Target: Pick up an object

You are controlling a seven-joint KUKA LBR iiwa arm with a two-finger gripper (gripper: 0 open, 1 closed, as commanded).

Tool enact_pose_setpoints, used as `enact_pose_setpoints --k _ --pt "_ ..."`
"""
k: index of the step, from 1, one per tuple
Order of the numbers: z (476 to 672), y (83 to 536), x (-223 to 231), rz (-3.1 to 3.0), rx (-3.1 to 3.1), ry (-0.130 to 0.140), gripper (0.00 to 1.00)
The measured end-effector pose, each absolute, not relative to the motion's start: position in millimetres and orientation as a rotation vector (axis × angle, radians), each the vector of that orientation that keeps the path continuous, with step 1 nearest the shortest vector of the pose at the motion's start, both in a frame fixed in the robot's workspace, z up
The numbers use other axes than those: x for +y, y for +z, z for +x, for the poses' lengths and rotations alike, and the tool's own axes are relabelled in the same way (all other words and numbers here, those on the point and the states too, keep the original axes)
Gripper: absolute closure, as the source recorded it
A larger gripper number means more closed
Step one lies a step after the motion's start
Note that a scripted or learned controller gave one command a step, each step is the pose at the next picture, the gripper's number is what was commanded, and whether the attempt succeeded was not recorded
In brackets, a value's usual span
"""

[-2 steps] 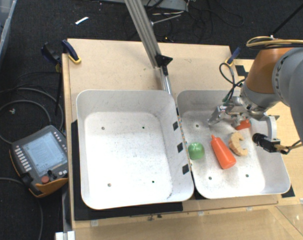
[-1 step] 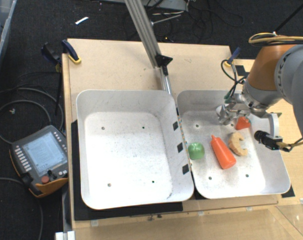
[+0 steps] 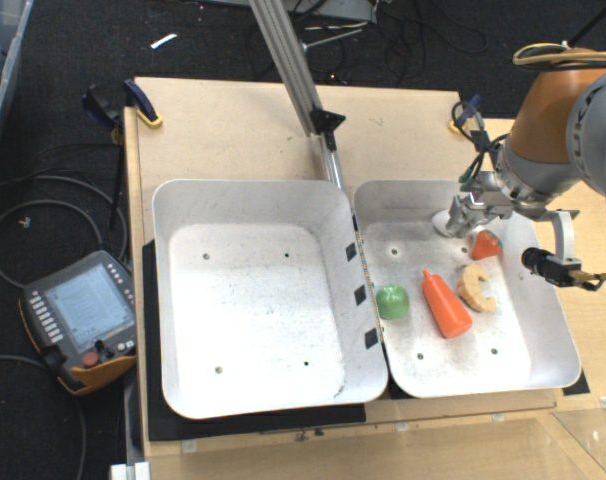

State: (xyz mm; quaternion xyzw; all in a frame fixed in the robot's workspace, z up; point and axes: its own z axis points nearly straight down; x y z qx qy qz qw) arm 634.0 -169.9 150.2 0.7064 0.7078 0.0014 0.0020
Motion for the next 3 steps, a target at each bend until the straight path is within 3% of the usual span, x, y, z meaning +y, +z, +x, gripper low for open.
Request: enact_pose_setpoints --k 2,3 --pt "638.1 268.0 -174.2 2.213 2.22 0.006 1.0" --pt "636.2 254.2 -115.1 2.214 2.232 0.0 1.0"
